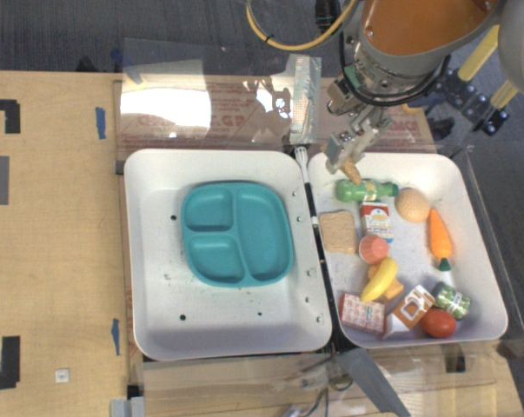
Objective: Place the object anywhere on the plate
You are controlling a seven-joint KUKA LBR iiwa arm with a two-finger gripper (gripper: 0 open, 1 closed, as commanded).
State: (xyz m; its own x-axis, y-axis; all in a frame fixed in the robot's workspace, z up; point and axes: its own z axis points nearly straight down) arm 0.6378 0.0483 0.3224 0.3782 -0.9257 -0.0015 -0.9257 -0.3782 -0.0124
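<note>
A teal divided plate (238, 233) lies in the left bin (149, 320), with nothing on it. My gripper (348, 153) hangs over the back left corner of the right bin (483, 259), well to the right of the plate. A small tan piece (353, 173) shows right at the gripper's lower end, just above a green bottle (367, 190). Whether that piece is gripped or simply lies in the bin under the gripper is unclear.
The right bin holds several toy foods: a bread roll (411, 204), a carrot (439, 235), a toast slice (337, 231), a red-and-white carton (376, 220), a banana (381, 279), small boxes (363, 313), a green can (453, 301) and a tomato (437, 323).
</note>
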